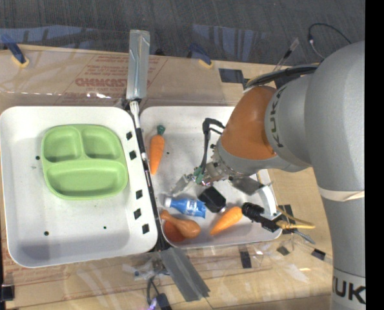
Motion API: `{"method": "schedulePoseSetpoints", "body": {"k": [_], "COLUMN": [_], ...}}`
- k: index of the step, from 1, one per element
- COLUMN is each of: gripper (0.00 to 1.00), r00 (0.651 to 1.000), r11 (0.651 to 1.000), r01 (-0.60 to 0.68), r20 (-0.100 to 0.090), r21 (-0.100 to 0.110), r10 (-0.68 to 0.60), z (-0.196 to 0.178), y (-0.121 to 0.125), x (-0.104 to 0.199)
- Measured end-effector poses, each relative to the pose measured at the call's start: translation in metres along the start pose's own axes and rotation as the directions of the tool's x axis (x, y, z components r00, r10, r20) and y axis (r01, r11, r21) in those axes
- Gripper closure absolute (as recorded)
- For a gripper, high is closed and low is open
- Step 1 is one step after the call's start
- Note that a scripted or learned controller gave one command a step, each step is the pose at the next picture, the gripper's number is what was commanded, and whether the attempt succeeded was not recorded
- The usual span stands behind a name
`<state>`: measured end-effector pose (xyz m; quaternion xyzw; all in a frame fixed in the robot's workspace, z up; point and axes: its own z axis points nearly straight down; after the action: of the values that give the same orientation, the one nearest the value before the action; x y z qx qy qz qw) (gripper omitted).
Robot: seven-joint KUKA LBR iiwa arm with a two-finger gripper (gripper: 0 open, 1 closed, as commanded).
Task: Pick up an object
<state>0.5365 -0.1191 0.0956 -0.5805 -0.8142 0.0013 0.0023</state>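
Observation:
In the right bin (179, 118) my gripper (201, 175) hangs low over the middle of the floor, under the orange wrist band. Nothing shows in its grasp. A carrot (156, 152) lies upright by the bin's left wall, apart from the gripper. Just below the gripper sits a small black block (212, 199). A blue and white bottle (186, 206) lies left of that block. A second carrot (227, 219) and a brownish-orange pear-like piece (181, 227) rest along the front wall.
The left bin (24, 237) holds a green divided plate (83, 160) in its upper half. A row of black clips (140, 183) runs along the divider between the bins. The arm's bulk covers the right bin's right side.

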Motion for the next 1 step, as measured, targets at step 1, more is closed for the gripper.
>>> {"method": "schedulePoseSetpoints", "body": {"k": [1], "gripper": [0.00], "r00": [0.990], "r11": [0.990], "r01": [0.140], "r20": [0.003], "r21": [-0.005], "r10": [-0.140], "z": [-0.0969], "y": [0.0049], "x": [0.0304]}}
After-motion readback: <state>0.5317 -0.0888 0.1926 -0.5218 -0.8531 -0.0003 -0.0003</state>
